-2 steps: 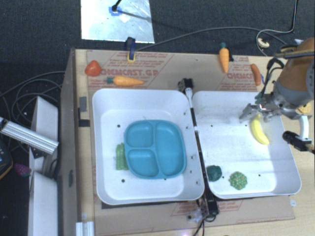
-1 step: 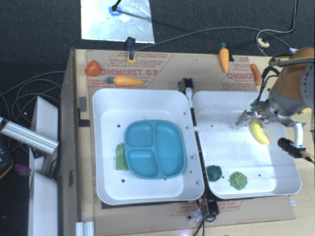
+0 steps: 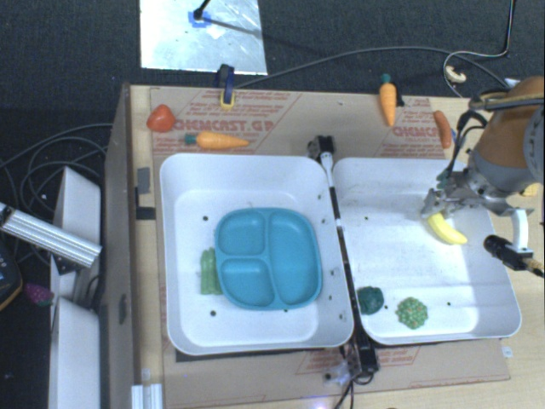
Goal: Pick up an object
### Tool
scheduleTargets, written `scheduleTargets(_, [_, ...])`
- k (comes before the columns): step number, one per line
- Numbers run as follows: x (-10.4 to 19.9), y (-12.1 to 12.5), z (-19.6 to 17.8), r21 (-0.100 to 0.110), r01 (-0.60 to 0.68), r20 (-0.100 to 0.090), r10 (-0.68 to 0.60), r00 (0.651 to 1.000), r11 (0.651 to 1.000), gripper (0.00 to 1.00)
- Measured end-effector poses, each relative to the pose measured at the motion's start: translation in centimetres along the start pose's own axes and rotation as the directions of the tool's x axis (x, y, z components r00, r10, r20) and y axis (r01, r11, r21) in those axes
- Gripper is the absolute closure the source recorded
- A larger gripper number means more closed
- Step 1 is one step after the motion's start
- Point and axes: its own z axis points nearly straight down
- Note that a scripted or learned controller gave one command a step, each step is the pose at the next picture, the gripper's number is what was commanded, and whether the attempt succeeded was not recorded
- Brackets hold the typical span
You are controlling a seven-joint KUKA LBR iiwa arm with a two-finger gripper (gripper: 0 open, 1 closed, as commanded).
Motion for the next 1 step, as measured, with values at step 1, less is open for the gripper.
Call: scheduleTargets(1, [13.82, -2.00, -11.89, -0.001, 0.003, -0.004, -0.003, 1.000, 1.000, 1.00])
